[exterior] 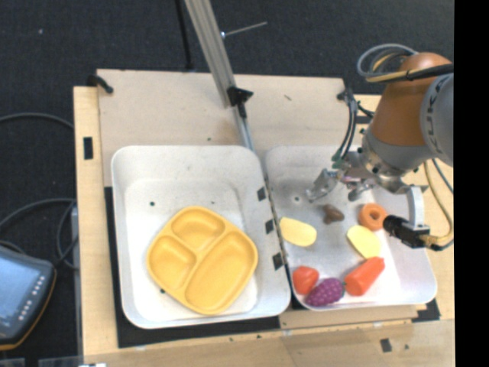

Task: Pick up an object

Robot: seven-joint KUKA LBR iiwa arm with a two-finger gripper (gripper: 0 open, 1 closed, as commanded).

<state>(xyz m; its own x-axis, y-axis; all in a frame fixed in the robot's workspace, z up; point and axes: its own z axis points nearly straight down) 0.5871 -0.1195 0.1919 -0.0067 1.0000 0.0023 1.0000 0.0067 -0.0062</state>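
My gripper (338,189) hangs over the back half of the right bin (286,167), its two fingers spread apart and open with nothing between them. Just below it a small brown piece (333,214) lies on the bin floor. Around that piece lie a pale yellow lemon-shaped piece (298,232), an orange ring (372,217) and a yellow wedge (364,242). Along the front wall sit a red tomato (305,279), a purple grape bunch (326,291) and an orange carrot (365,276).
The left bin (153,174) holds a yellow divided plate (202,260). A slanted metal pole (214,44) rises from the bench behind the bins. A black cable end (405,232) from the arm hangs over the right bin's right side.
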